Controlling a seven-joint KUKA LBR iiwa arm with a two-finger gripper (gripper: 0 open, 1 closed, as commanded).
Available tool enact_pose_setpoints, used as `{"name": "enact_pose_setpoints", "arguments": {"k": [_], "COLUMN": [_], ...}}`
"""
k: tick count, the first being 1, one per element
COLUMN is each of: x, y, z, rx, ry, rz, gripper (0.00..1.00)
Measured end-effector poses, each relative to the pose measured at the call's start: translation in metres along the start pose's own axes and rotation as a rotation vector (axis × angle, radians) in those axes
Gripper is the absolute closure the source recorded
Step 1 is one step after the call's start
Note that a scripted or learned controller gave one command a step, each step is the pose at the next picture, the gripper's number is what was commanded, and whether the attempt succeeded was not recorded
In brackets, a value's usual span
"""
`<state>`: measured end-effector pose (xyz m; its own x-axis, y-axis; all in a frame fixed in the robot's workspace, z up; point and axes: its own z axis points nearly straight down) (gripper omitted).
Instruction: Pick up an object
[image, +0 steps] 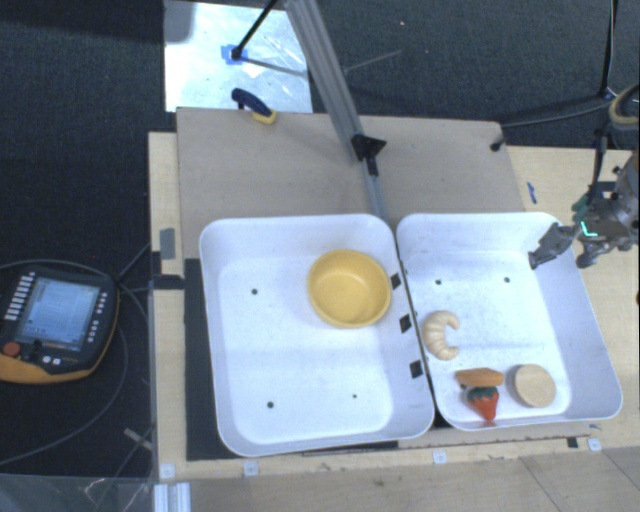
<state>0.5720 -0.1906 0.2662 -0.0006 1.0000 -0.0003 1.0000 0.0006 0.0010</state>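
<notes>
Your gripper (566, 248) hovers open and empty at the right bin's (500, 300) far edge — croissant (441, 334) untouched, everything left.

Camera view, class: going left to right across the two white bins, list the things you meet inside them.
Yellow bowl → croissant → strawberry → round biscuit, with the hand over the right bin's far edge.

Both bins (250, 400) look like smooth white plastic, the yellow bowl (348, 288) matt plastic, the bench (300, 165) plain brown board.
</notes>
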Motion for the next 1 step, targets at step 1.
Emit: {"name": "enact_pose_setpoints", "arguments": {"k": [1], "x": [0.0000], "y": [0.0000], "z": [0.0000], "rx": [0.000], "ry": [0.000], "rz": [0.000], "gripper": [0.00]}}
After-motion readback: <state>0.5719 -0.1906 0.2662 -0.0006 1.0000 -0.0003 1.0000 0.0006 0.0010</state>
